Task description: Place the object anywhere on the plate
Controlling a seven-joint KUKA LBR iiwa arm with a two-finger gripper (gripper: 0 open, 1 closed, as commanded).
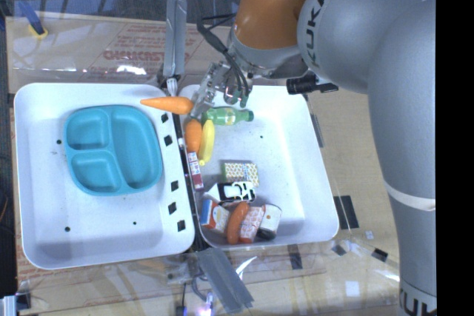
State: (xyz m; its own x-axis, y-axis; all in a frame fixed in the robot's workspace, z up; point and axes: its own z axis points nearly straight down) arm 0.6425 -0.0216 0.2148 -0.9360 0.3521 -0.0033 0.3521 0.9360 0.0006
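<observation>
A blue three-compartment plate [112, 149] lies in the left bin [37, 233]. An orange carrot [167, 105] hangs level over the rim between the two bins, its tip pointing left toward the plate's far right corner. My gripper [198, 103] reaches down from the right and is shut on the carrot's thick end. The carrot is beside the plate, not over it.
The right bin [296, 159] holds a green bottle [227, 115], a yellow banana [207, 140], an orange piece [192, 135], a small box [240, 172], a black-and-white toy [237, 192] and several packets [241, 220] near its front. A grey post [175, 41] stands behind the bins.
</observation>
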